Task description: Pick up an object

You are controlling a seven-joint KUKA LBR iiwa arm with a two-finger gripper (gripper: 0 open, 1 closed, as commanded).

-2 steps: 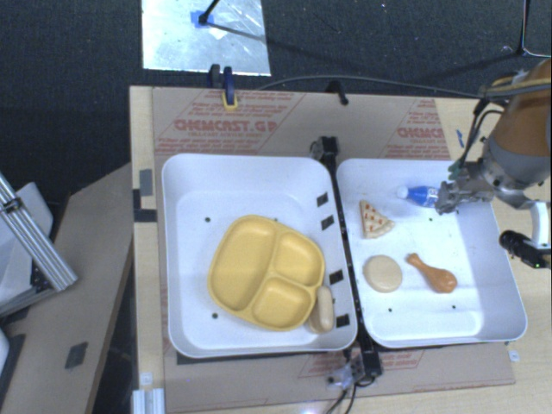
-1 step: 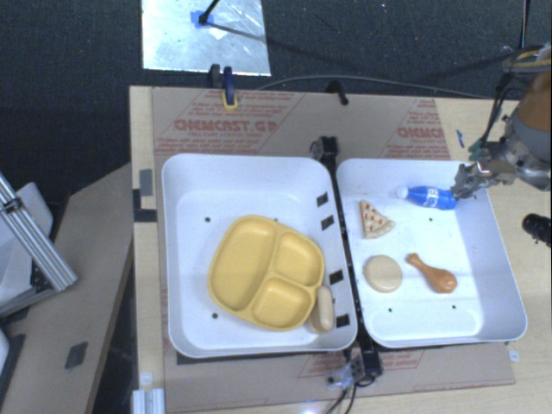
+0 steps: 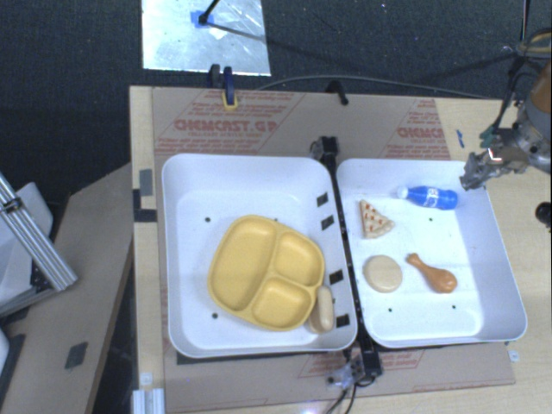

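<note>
Pincer (image 3: 477,176) hangs over the right bin's (image 3: 496,248) far corner, just beside the blue bottle (image 3: 430,197), likely lining up on it. Can't tell its state. Nothing's in it, bottle's lying flat.

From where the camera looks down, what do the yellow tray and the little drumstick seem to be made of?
The yellow tray looks like molded plastic: one even color, a soft sheen, rounded dividers between its three compartments. The drumstick is probably plastic toy food: smooth, uniformly orange-brown, with a faint shine. Rubber or foam cannot be ruled out at this size.
</note>
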